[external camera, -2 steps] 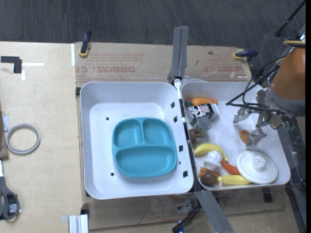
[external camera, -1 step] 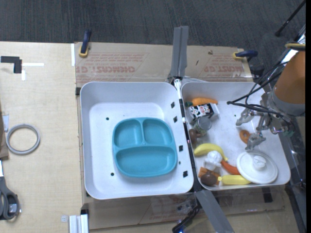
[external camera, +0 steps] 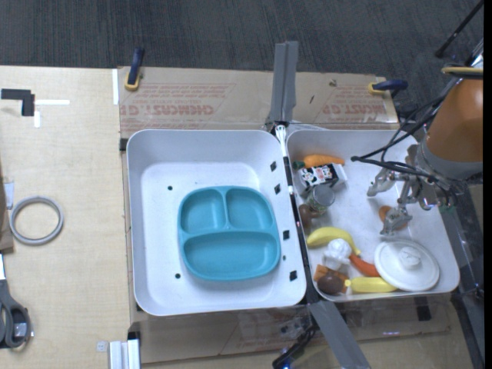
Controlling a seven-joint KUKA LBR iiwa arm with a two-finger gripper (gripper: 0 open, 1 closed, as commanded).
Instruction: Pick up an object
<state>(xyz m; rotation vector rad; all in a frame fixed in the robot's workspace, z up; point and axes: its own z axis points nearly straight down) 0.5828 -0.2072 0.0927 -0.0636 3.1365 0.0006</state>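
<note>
The gripper (external camera: 393, 206) is hovering over open floor in the right bin (external camera: 446, 241), fingers spread, grasping nothing, toys crowding its left edge.

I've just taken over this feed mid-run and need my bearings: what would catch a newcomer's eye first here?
The blue divided plate stands out, lying alone in the middle of the left bin. The right bin is cluttered: a carrot at the back, a banana near the middle, a white lid at the front right. The grey-and-orange arm reaches in from the right, its pincer above that bin's floor.
</note>
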